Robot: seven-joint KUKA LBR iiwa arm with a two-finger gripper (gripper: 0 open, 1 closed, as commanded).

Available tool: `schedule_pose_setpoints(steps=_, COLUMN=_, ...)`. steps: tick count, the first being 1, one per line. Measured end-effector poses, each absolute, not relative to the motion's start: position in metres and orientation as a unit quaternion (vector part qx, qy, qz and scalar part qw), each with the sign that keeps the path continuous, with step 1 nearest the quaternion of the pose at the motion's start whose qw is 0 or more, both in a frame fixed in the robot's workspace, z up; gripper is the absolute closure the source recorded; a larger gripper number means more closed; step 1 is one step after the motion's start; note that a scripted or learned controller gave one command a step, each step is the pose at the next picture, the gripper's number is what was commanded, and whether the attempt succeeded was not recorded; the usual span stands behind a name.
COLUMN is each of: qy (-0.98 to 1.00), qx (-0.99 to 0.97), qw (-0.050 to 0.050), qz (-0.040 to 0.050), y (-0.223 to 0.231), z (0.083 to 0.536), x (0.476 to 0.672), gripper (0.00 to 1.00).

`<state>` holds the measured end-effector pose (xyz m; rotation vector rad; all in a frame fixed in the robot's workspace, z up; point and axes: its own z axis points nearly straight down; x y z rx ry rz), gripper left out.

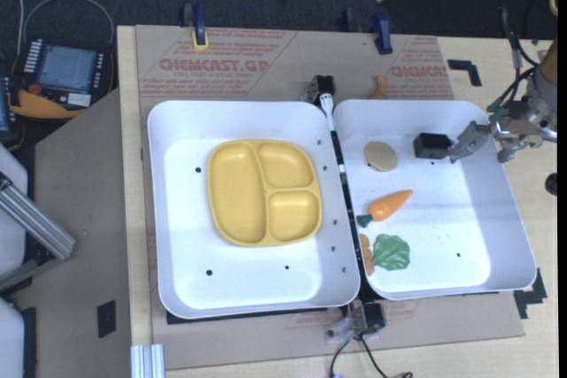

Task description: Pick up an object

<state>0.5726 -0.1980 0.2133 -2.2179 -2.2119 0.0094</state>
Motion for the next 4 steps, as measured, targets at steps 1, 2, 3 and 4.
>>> schedule_pose_setpoints(steps=1, qy=-0.707, qx=-0.707, qw=0.000, qz=0.0001, y=-0.198, z=0.219, x=0.575, gripper=0.00)
schedule_pose_setpoints(steps=2, qy=-0.707, qx=-0.707, qw=0.003, qz=0.0014, y=-0.198, z=0.176, x=0.576, gripper=0.00)
schedule_pose_setpoints(steps=3, qy=-0.707, qx=-0.707, qw=0.003, qz=0.0015, y=-0.199, z=0.132, x=0.579, gripper=0.00)
schedule_pose_setpoints(steps=4, qy=-0.707, qx=-0.707, qw=0.003, qz=0.0015, y=-0.198, z=0.081, x=0.578, gripper=0.00)
